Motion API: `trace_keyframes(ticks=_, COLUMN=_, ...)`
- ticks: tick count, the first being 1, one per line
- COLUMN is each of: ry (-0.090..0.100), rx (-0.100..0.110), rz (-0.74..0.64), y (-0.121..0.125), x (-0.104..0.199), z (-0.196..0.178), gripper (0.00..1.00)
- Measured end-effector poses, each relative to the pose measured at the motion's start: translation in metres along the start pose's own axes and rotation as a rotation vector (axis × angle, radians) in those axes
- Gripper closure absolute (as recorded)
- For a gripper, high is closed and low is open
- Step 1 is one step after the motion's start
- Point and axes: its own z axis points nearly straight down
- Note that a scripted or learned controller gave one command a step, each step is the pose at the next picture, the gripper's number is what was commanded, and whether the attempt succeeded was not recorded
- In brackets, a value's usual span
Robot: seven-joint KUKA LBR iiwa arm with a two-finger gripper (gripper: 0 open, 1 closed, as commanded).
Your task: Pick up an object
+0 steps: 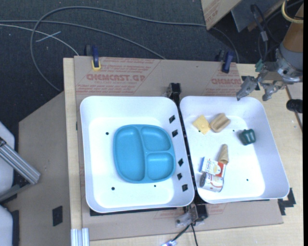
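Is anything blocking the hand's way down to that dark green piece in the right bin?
Nothing visible does. The hand is above the right bin's far edge, and the dark green piece lies alone on bare floor.

We see a dark carpet floor (38,72) with grey cables (53,26) looping across it. On it sits a brown board (125,72), held by two blue clamps (96,56). A cardboard box (216,10) lies at the top, a metal rail (17,163) at left.
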Motion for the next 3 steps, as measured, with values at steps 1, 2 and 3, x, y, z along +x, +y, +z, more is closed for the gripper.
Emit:
trace_keyframes(ticks=1, ry=-0.003, rx=-0.015, rz=-0.003, y=0.003, x=0.001, z=-0.009, gripper=0.00)
trace_keyframes(ticks=2, ry=-0.002, rx=-0.010, rz=-0.003, y=0.006, x=-0.007, z=0.037, gripper=0.00)
trace_keyframes(ticks=3, ry=-0.002, rx=-0.010, rz=-0.003, y=0.002, x=-0.004, z=0.080, gripper=0.00)
